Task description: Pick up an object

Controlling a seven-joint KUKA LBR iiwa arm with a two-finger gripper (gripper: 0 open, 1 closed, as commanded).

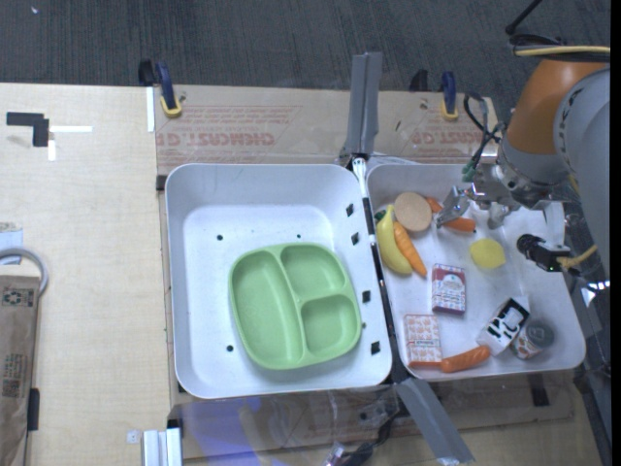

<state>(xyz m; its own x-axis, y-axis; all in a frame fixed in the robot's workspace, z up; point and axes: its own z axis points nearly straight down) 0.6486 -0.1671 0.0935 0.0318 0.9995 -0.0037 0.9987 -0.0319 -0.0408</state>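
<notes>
Gripper (464, 208) low in right bin (572, 343), near back; jaw state unclear, cannot tell. Small orange piece (460, 226) just below it. Round tan disc (412, 212), banana (390, 244), yellow lemon (487, 253) close around.

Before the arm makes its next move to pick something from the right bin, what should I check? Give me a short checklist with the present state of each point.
1. Pincer is over the right bin: ok.
2. Object seen between its fingers: cannot tell.
3. Nearest target, the small orange piece, lies just beneath the pincer: ok.
4. Yellow lemon has free space around it: ok.
5. Banana and carrot lie separate: not ok, they touch.
6. Green divided plate sits in the left bin, away from the arm: ok.
</notes>
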